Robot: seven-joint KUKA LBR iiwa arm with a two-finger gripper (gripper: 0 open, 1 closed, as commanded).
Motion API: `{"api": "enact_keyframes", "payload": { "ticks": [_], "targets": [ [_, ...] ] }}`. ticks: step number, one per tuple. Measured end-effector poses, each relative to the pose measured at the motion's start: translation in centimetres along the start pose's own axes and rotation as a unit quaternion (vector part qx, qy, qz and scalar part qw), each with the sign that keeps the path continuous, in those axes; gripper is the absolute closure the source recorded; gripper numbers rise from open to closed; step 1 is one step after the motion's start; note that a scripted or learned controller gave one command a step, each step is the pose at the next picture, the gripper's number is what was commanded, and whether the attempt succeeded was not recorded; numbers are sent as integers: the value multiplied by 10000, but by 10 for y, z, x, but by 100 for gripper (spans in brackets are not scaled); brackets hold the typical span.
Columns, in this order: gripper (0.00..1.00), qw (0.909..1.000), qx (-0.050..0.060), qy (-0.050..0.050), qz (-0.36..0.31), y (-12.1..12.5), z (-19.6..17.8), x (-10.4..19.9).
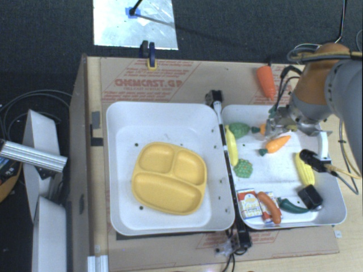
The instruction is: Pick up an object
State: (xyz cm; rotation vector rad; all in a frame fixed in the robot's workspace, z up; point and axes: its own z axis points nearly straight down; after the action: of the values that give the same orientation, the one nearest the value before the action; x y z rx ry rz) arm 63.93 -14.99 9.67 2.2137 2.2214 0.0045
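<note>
End effector [276,124] is hovering low in the right bin [332,208], just above the toy carrot [275,145] lying near the bin's middle. Grip state: cannot tell. For a clean pick, it is worth centring over the carrot's thick body, clear of the green piece [239,130].

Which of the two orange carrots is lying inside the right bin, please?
The smaller carrot, lying just below the gripper in the right bin. The larger carrot rests outside, on the cardboard beyond the bin's far rim.
</note>
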Motion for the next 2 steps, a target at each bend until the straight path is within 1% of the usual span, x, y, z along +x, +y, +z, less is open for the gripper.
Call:
{"api": "enact_keyframes", "payload": {
  "ticks": [1,2],
  "targets": [
    [100,10000,15,-3,13,-51,-55,-58],
    [100,10000,19,6,15,-101,-77,-44]
  ]
}}
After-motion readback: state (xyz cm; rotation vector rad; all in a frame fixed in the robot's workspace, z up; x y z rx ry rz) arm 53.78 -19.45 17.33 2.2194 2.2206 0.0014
